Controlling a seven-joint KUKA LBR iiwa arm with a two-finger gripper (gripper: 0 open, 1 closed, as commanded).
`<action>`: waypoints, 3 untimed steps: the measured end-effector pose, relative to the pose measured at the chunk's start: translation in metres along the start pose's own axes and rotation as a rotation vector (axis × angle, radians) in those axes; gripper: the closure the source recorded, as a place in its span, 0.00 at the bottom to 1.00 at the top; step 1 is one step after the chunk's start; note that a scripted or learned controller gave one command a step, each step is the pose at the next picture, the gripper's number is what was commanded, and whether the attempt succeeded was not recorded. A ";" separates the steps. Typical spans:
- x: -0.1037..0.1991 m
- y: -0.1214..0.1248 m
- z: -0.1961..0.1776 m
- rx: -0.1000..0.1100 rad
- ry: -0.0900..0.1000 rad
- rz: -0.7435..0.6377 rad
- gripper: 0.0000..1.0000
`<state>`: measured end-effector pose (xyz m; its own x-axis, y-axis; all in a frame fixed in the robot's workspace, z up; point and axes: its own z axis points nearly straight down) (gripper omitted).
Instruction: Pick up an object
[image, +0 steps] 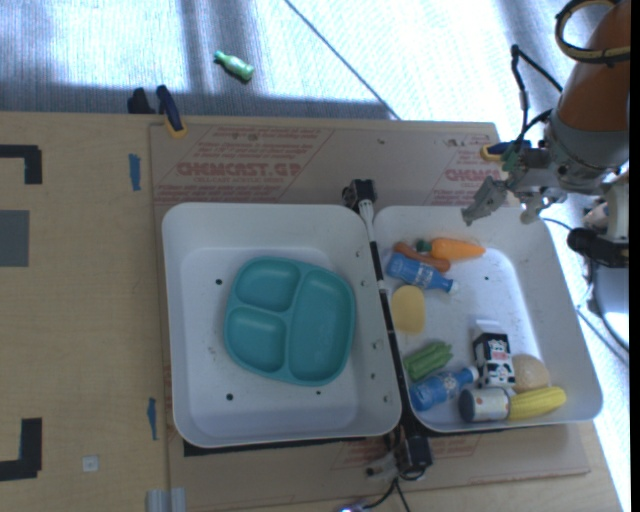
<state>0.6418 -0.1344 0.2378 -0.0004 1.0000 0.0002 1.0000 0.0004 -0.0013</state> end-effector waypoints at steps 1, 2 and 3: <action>0.017 0.006 0.137 -0.006 0.000 0.243 0.00; 0.018 0.006 0.128 -0.006 0.000 0.242 1.00; 0.018 0.006 0.128 -0.005 0.000 0.242 0.00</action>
<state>0.6480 -0.1167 0.1097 0.2390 0.9710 0.0007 0.9710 -0.2390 0.0040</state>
